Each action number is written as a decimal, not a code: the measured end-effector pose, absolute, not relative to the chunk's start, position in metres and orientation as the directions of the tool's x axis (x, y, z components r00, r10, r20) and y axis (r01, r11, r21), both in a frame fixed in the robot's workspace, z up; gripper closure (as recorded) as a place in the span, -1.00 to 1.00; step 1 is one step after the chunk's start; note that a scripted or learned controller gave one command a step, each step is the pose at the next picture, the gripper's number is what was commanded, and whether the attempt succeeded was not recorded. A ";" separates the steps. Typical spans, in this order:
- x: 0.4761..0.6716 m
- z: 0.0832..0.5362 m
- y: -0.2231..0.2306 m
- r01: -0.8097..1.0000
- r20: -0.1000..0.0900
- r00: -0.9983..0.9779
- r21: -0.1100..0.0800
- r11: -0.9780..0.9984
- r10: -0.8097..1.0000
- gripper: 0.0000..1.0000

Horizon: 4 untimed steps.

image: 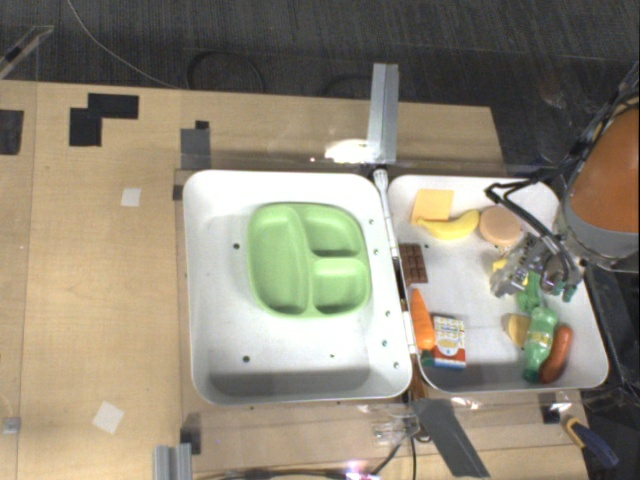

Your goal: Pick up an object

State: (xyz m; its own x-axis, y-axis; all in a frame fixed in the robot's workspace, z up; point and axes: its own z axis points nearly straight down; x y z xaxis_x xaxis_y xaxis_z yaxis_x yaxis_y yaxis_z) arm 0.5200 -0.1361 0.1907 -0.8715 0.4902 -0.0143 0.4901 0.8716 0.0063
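- Jaws of the gripper [530,273] over right bin [470,383], just above green bottle [538,330]; state impossible to tell.
- Green divided tray [305,258] in left bin [215,298].
- Banana [450,226] at far side.

From my remote seat: pale wooden bench [90,298] looks matt w/ visible grain, both white plastic bins [215,368] smooth, slight sheen. Lime-green plastic divided tray [305,258] semi-glossy. Grey metal upright bracket [383,118] looks brushed.

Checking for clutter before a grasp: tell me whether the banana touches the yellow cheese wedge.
Touching. In the camera view the banana lies right against the lower edge of the yellow cheese wedge in the right bin, with no white bin floor showing between them.
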 end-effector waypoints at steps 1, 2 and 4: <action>0.555 0.245 -0.116 0.486 -0.012 -0.874 0.006 0.874 0.486 1.00; 0.529 0.172 -0.167 0.223 -0.005 -0.975 0.000 0.975 0.223 1.00; 0.589 0.158 -0.205 -0.158 -0.010 -0.987 -0.002 0.987 -0.158 -1.00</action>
State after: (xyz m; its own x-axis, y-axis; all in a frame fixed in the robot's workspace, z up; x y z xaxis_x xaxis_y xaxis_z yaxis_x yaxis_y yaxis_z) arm 0.5890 -0.2049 0.1583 -0.9874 -0.1577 -0.0097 -0.1577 0.9875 -0.0022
